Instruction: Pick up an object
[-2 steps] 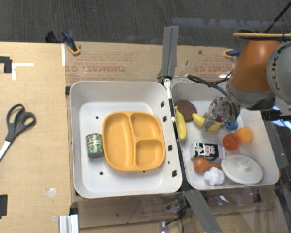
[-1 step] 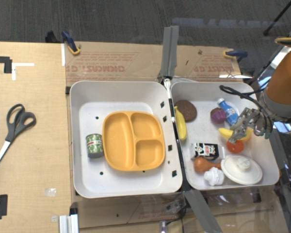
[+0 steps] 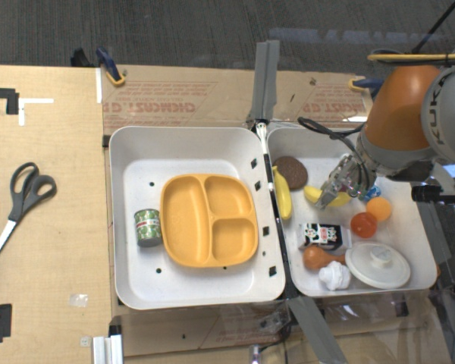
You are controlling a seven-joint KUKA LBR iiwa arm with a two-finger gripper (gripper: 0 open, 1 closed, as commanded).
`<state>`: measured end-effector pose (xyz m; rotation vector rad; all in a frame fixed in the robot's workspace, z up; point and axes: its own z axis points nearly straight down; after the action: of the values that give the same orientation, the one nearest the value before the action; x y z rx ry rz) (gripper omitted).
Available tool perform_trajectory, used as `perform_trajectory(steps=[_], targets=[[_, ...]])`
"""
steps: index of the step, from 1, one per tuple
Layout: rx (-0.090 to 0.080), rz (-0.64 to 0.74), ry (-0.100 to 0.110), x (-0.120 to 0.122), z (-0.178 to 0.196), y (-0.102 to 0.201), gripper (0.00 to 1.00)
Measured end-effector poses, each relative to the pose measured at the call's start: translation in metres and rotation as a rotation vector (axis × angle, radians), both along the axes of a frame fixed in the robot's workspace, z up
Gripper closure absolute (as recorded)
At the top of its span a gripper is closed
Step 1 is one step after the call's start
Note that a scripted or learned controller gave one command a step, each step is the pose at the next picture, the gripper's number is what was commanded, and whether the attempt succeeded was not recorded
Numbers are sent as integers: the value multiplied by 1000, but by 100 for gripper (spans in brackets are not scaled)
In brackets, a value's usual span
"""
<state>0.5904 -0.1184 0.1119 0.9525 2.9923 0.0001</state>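
Gripper [image 3: 335,196] low in R bin [image 3: 421,226], jaws narrow, tips at yellow toy [image 3: 315,196]; grip on it can't be confirmed. Banana [image 3: 282,194] along L wall, brown disc [image 3: 291,171] just behind. L bin [image 3: 129,203]: yellow divided plate [image 3: 210,220], green can [image 3: 147,227] beside.

Left bin [image 3: 129,203] holds an orange divided plate [image 3: 209,220] with a small green can [image 3: 147,227] touching its left edge. Right bin [image 3: 421,226]: banana [image 3: 282,193], brown disc [image 3: 291,171], white lid [image 3: 377,265], orange ball [image 3: 379,208], red tomato [image 3: 363,224]. Gripper [image 3: 335,196] low over a yellow piece [image 3: 315,196]. Scissors [image 3: 19,203] on bench at left.
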Motion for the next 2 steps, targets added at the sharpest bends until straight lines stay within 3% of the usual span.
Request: perform_trajectory(steps=[1,2], targets=[[-1,-23,-2,36,80,52,100],[-1,-76,-1,43,127,121,100]])
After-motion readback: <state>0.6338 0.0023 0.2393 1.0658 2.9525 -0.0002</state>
